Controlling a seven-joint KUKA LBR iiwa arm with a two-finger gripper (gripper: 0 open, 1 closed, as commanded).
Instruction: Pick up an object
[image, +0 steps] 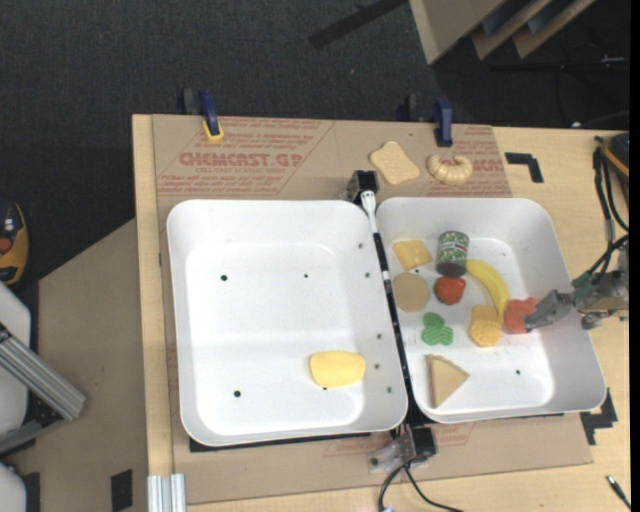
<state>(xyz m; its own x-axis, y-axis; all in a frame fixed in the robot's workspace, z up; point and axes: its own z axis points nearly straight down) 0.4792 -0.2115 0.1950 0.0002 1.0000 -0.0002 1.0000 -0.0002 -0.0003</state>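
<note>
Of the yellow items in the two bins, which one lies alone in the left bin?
The rounded yellow lump, near the left bin's front edge. The banana and the other yellow pieces lie in the right bin.

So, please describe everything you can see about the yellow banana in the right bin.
The banana is a smooth, plain yellow curved piece, plastic-looking like a toy. It lies flat on the floor of the right bin, arching from beside the green can down toward the orange-red object near the gripper. Its upper end seems to touch the can. The waffle-like yellow piece lies just below its lower end.
</note>
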